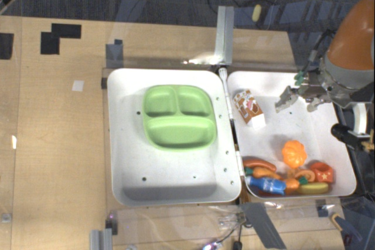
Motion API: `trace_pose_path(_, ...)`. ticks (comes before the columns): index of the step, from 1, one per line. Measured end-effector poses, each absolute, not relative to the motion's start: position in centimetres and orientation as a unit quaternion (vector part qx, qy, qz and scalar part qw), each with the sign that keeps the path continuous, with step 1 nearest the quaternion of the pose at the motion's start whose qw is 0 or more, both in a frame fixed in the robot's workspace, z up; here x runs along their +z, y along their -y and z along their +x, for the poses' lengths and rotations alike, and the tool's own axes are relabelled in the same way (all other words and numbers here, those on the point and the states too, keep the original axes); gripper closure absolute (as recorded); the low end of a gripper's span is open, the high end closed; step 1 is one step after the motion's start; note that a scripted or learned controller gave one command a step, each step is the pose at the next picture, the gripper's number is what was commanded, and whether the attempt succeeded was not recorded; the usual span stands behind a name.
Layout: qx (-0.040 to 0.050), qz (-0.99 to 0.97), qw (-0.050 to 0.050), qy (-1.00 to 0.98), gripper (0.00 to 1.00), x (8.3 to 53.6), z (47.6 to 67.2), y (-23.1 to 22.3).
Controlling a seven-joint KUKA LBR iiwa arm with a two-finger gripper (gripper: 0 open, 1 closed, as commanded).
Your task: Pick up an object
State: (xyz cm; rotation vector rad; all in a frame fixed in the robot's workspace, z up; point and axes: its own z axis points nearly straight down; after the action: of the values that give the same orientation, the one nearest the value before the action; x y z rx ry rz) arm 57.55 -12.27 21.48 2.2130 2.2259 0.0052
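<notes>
My gripper [299, 100] hovers over the back of the right bin [275, 132], its two grey fingers spread open with nothing between them. A small white carton with a red and brown picture [248, 107] lies to its left, near the bin's left wall. An orange pumpkin-like toy [294, 152] sits below the gripper, toward the front. Along the front wall lies a heap of toys: a blue bottle [270, 185], a red piece [322, 173], a yellow banana [314, 188] and an orange carrot shape [261, 164].
The left bin [126, 143] holds a green divided plate [179, 116] at its middle. A metal post [225, 35] stands behind the divider between the bins. The arm's orange band [354, 38] hangs over the right bin's back right corner.
</notes>
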Motion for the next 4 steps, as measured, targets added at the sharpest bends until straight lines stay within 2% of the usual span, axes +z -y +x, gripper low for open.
trace_pose_path(1, 0.0142, 0.686, 0.017, -0.727, 0.0, 11.8, 61.4, 10.8)
trace_pose_path(2, 0.0143, 0.703, 0.018, -0.711, 0.0, 11.0, 68.0, 9.0)
trace_pose_path(3, 0.0026, 0.812, 0.002, -0.584, 0.0, 18.7, 65.3, 6.0)
trace_pose_path(4, 0.003, 0.766, 0.002, -0.643, 0.0, 10.6, 65.1, 7.8)
